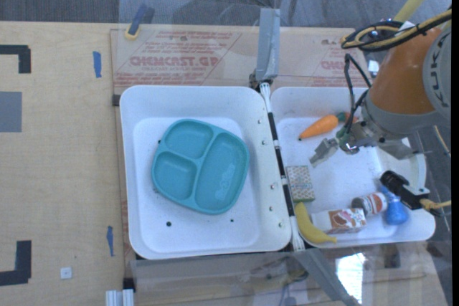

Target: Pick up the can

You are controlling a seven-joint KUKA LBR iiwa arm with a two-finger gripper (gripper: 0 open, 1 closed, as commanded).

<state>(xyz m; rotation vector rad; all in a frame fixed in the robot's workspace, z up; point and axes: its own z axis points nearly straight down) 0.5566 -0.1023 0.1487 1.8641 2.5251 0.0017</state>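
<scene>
A: Where does the can (347, 220) lie?

B: On its side near the front wall of the right bin (373, 99), red-and-white label showing. A banana (308, 223) curves just to its left; a small bottle (380, 206) with a blue cap touches it on the right.

A: And the gripper (324, 150)?

B: It hangs above the middle of that bin, well apart from the can, nothing in it. Whether it is wide or narrow, 1 slanted view cannot tell.

A: What else is there?

B: A carrot (319, 127) just behind the gripper, and a speckled block (300, 183) by the dividing wall. Of the 2 bins, the left bin (136, 168) holds a teal plate (201, 165) with 3 compartments.
</scene>
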